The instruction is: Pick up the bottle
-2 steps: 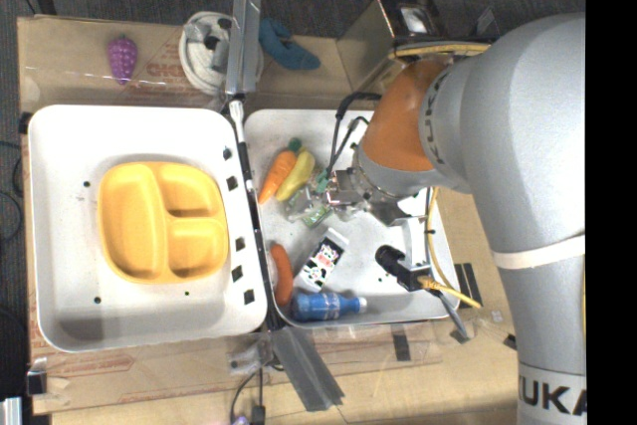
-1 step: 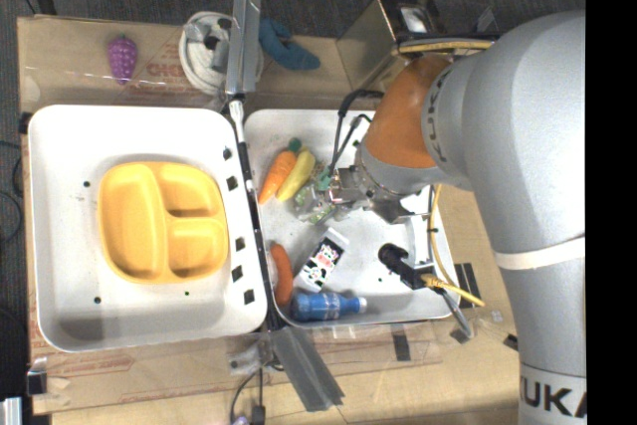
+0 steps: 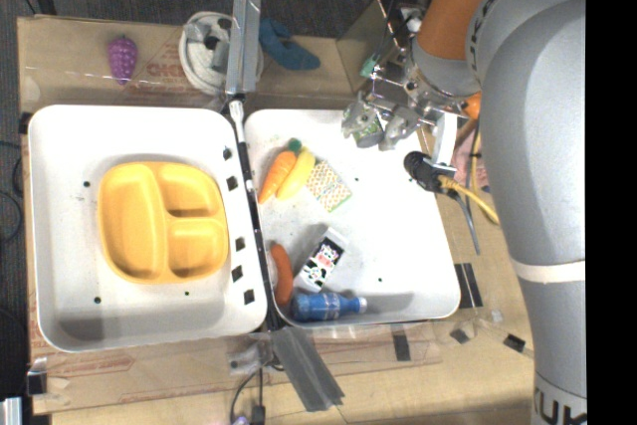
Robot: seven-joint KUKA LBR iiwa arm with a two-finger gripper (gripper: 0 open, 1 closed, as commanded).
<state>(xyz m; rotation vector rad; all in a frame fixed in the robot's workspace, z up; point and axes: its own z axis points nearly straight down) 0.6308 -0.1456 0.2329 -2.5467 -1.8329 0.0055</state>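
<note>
We log the bottle (image 3: 328,306) lying on its side at the near edge of the right bin (image 3: 418,244), beside a sausage (image 3: 283,274) and a small carton (image 3: 322,262). The gripper (image 3: 382,127) hangs over the bin's far edge, well apart from it, nothing between its fingers; their spread we cannot tell.

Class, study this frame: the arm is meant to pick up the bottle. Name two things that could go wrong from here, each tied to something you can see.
1. The bottle lies on its side against the near wall of the right bin, so the claw may have little room to close around it.
2. A red sausage-shaped toy and a small cow-print carton sit close beside the bottle, so the claw could well nudge or grab one of them instead.
</note>
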